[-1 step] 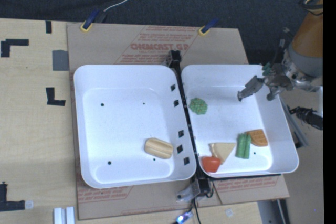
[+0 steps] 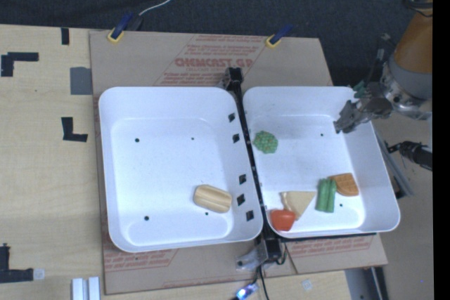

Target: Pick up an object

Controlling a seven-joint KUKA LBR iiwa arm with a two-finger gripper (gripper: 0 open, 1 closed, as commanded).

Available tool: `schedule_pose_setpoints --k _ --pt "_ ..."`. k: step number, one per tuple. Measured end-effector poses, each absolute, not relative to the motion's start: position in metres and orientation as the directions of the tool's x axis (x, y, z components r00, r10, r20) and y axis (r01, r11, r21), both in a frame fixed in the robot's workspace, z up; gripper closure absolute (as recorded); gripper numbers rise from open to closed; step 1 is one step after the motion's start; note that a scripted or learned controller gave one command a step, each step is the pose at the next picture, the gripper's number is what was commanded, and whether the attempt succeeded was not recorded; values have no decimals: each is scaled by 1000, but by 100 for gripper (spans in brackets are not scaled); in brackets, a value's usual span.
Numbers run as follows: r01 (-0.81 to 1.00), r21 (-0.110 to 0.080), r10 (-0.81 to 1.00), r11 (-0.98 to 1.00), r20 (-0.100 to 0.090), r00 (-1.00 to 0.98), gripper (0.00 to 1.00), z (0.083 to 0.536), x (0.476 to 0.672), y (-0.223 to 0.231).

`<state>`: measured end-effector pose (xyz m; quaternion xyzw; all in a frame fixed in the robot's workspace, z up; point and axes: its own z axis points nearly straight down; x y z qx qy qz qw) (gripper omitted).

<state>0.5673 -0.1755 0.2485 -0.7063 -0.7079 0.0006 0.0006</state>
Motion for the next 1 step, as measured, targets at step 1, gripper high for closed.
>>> schedule_pose_setpoints --k 1 --pt "1000 3 1000 8 1 -8 100 289 563 -114"
